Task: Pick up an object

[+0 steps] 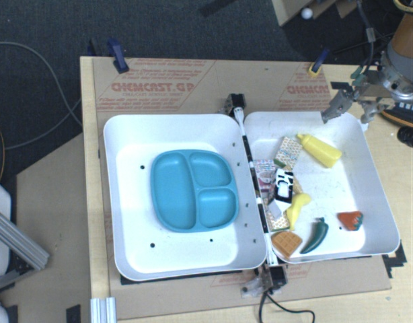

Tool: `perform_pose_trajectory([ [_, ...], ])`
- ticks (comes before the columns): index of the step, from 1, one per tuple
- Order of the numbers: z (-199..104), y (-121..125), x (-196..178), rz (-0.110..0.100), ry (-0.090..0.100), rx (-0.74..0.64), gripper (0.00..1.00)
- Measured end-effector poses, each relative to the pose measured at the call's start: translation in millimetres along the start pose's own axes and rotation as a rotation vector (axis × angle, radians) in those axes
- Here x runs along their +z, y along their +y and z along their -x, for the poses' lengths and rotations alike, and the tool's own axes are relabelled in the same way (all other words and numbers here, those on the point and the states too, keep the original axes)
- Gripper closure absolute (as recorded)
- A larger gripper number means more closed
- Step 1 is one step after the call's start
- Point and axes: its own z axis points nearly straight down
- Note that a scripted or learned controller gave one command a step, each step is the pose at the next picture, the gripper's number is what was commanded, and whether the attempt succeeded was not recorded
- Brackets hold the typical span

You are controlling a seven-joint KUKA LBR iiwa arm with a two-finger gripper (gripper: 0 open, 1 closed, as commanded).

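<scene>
Overhead, a slanted view looks down on a wooden bench (92,180) bearing two shallow white bins side by side; the left bin (126,140) holds a blue divided plate (193,188) with three compartments, lying flat near its middle; a black hinge strip (250,167) runs between the bins from far to near.

Next, the right bin (374,180) holds a scatter of small objects; along its left wall lie a clear wrapped packet (264,175) and a black-and-white item (283,184), touching or nearly so; just beyond them sits a speckled cracker-like square (286,153); a yellow bottle-shaped toy (319,149) lies tilted toward the far side; nearer, a small yellow piece (296,208) rests beside a waffle-patterned brown biscuit (286,242) at the near left corner; a dark green pepper (315,237) curves just right of the biscuit; a red strawberry-like toy (350,220) sits well apart to the right.

Finally, at the far right corner, the gripper (349,108) hovers above the bin's far rim, its two fingers spread apart with nothing between them; the grey arm (395,79) reaches in from the right.
</scene>
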Motion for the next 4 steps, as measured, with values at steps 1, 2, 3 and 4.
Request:
perform_pose_trajectory([
  [1,-7.2,8.3,132.2,0.002,0.0,-0.002,0.0],
  [2,15.0,7.5,168.3,0.006,0.0,0.0,0.0],
  [3,-5.9,-44.8,172.3,0.0,0.0,0.001,0.0],
  [4,-6.1,-44.3,162.5,0.002,0.0,0.002,1.0],
])
